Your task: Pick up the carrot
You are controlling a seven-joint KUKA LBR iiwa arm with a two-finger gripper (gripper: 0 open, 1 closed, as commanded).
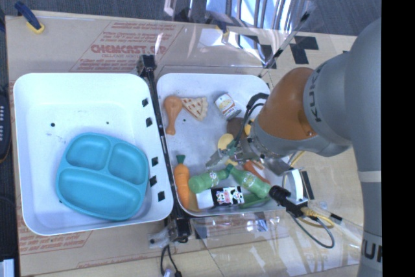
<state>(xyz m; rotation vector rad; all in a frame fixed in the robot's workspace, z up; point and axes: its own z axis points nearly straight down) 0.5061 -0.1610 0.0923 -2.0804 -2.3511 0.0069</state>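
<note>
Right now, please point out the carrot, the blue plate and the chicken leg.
carrot (183, 186): camera view, middle of orange body.
blue plate (78, 196): camera view, near rim.
chicken leg (172, 109): camera view, thick end.

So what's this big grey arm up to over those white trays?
The grey arm reaches in from the right over the right-hand bin, which holds toy food. Its claw is low in the bin among a couple of green bottles. The carrot it is meant to pick up lies against the bin's left wall, beside the claw and not in its grip. A drumstick and a waffle wedge lie farther back. The left bin holds a blue divided plate.
</note>
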